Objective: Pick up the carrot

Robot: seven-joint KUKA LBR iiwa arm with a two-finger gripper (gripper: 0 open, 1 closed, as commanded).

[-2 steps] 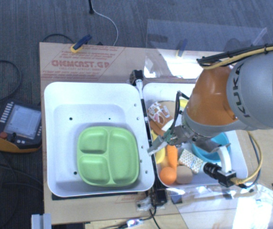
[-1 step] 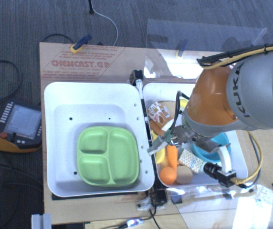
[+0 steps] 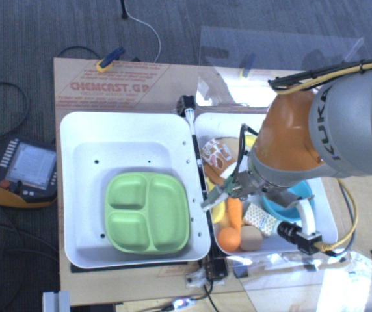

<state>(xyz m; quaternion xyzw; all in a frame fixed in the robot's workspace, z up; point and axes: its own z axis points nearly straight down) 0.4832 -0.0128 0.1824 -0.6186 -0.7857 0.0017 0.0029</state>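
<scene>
The gripper (image 3: pixel 227 190) hangs low over the right bin (image 3: pixel 326 229), its jaws too buried under the wrist for me to call spread or closed, the carrot (image 3: pixel 235 213) lying upright just beneath it, an orange ball (image 3: pixel 229 238) touching its lower end, the green tray (image 3: pixel 148 212) in the left bin (image 3: pixel 82 174).

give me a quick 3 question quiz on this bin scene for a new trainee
1. True or false: the green tray lies in the left bin.
2. The carrot lies in which bin: A left, B right?
3. What round orange thing touches the carrot's near end?

Key: 1 true. 2 B, the right bin, just below the gripper. 3 An orange fruit.
</scene>
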